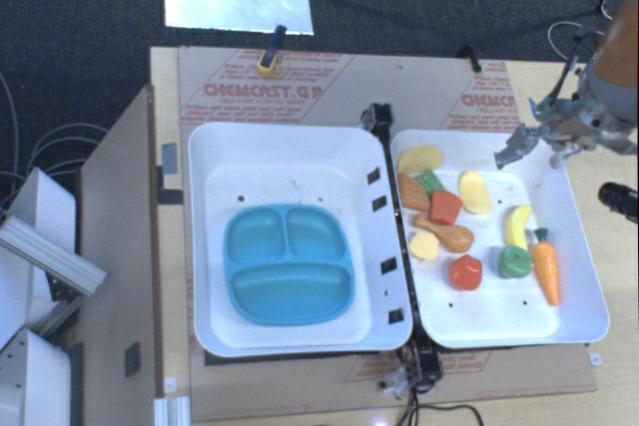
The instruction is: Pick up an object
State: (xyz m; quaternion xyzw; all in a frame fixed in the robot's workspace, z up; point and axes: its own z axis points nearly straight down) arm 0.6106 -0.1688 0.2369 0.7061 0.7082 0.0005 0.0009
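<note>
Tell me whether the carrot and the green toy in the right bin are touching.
Cannot tell. In the camera view the carrot lies right against the green toy with no visible gap, but the slanted angle does not show plain contact.

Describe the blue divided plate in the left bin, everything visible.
The blue divided plate is a light blue, smooth tray that looks like plastic, a rounded rectangle with three compartments: two small ones on the far side and one wide one on the near side, split by raised ridges. It lies flat and upright on the floor of the left bin, roughly centred, slightly toward the near wall. Nothing lies in it, and it touches only the bin floor.
</note>
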